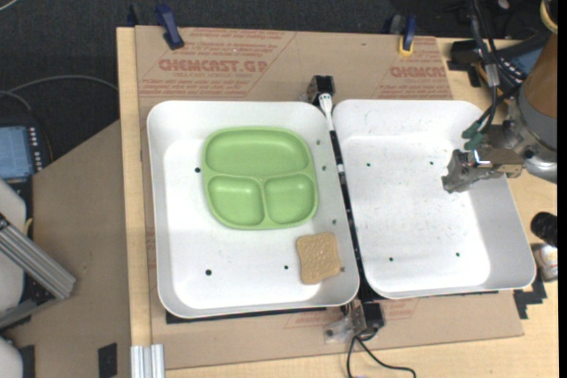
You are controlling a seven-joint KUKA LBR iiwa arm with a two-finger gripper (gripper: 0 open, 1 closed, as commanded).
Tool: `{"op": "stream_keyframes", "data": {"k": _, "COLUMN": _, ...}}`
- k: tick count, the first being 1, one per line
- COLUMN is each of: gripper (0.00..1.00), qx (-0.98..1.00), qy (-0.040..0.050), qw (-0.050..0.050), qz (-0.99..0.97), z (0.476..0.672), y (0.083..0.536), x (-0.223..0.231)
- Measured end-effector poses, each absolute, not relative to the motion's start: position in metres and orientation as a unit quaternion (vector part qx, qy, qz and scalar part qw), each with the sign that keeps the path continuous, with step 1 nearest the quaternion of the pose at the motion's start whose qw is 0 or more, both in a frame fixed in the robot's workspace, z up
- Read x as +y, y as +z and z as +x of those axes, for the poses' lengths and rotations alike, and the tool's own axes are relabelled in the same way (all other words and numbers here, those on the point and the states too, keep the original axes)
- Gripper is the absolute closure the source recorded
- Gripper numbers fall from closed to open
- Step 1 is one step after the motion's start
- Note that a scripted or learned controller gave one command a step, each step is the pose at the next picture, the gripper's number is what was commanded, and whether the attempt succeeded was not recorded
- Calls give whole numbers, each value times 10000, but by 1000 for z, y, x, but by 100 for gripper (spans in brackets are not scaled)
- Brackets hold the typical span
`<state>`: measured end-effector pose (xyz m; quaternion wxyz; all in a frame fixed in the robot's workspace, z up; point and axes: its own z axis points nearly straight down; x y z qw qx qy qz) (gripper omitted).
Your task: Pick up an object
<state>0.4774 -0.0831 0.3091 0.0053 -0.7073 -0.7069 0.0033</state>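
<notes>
I'm hovering the gripper at right of frame, over the right bin; can't tell the claw's state. Targets are lying in the left bin: green divided plate centre-left, tan cracker-like square just below it. I'm favouring the square: approaching vertically, straddling its edges.

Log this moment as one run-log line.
end effector over right bin, nothing seen held | green tray in left bin | tan sponge beside tray, untouched | pick not done
</notes>
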Motion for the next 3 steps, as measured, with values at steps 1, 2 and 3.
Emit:
{"op": "stream_keyframes", "data": {"k": 1, "gripper": 100, "qx": -7096, "qy": 20, "qw": 45, "qz": -7046, "z": 478, "y": 251, "x": -14}}
{"op": "stream_keyframes", "data": {"k": 2, "gripper": 100, "qx": -7102, "qy": -27, "qw": -12, "qz": -7040, "z": 480, "y": 300, "x": 73}}
{"op": "stream_keyframes", "data": {"k": 3, "gripper": 100, "qx": -7085, "qy": -92, "qw": -56, "qz": -7056, "z": 480, "y": 479, "x": 84}}
